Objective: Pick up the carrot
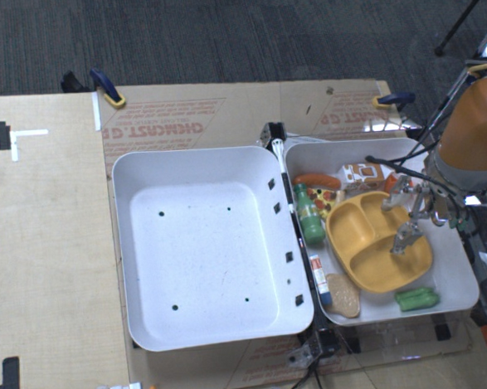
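The carrot (pixel 316 179), orange-red, lies against the far wall of the right bin (pixel 460 291), near its left corner. My gripper (pixel 401 217) hangs over the yellow divided plate (pixel 372 247) in the middle of that bin, to the right of and nearer than the carrot. Its two metal fingers (pixel 408 238) stand apart, so it is open, with nothing between them. The carrot is well clear of the gripper.
A green bottle (pixel 310 218) lies just in front of the carrot along the bin's left wall, with a tube (pixel 319 277) and a brown biscuit (pixel 344 295) further forward. A small carton (pixel 362 173) sits right of the carrot. A green item (pixel 417 299) lies at the front. The left bin (pixel 130 239) adjoins.
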Robot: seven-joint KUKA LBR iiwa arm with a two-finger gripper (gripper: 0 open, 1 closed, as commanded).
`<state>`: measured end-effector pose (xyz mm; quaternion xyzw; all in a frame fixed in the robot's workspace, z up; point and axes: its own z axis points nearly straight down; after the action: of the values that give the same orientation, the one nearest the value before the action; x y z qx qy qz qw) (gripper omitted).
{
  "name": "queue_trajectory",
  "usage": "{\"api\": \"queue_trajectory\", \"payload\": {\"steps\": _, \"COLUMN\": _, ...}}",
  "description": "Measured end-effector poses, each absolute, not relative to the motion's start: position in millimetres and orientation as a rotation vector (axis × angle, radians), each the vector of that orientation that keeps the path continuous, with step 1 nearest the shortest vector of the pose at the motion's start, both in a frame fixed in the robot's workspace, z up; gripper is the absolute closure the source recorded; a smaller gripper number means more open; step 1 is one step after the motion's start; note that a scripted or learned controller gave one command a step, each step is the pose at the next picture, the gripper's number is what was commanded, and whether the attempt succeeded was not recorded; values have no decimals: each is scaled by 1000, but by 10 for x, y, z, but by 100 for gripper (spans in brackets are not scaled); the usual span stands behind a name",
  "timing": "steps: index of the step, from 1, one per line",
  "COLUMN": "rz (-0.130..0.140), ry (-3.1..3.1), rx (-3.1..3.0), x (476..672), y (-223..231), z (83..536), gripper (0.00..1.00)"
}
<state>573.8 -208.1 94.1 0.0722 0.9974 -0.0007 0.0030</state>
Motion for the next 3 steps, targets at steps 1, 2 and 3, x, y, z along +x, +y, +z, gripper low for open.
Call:
{"api": "queue_trajectory", "payload": {"steps": 1, "rz": -2, "ry": 3136, "rx": 49, "x": 5690, "y": -2212, "z": 940, "gripper": 0}}
{"api": "queue_trajectory", "payload": {"steps": 2, "rz": -1, "ry": 3136, "rx": 83, "x": 5647, "y": -2094, "z": 936, "gripper": 0}}
{"api": "queue_trajectory", "payload": {"steps": 3, "rz": -8, "ry": 3128, "rx": 79, "x": 5678, "y": -2104, "z": 1056, "gripper": 100}}
